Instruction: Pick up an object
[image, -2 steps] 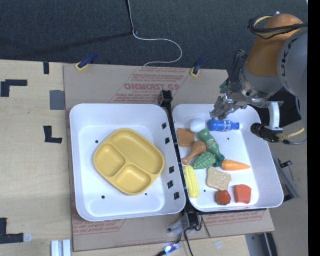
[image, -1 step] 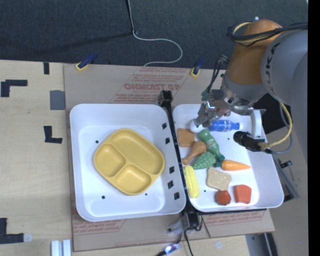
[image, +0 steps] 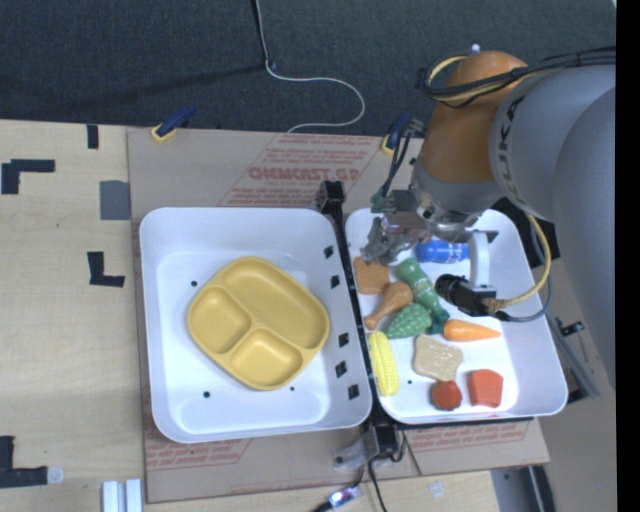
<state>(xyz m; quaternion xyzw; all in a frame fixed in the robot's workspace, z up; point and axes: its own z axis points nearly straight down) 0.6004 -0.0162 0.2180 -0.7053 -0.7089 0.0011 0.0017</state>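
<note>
A glossy yellow sectioned tray (image: 258, 322) is seen in the left bin (image: 160, 300); the metal pincer (image: 385, 240) is lowered over plastic food, grip indiscernible.

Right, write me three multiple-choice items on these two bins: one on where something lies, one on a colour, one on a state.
1. Where does the yellow plastic compartment plate lie?
A. in the left white bin
B. in the right white bin
C. on the cardboard

2. What colour is the toy corn cob at the right bin's near left edge?
A. blue
B. yellow
C. purple

3. How does the plate sit?
A. flipped face down
B. propped on edge
C. flat, compartments facing up

Answers:
1 A: the plate lies alone in the left bin, while the toy food is in the right one.
2 B: the cob is yellow, next to the green toy vegetable.
3 C: all three hollows of the plate are open to the camera.

The two-finger gripper is down over the far end of the right bin.
</note>
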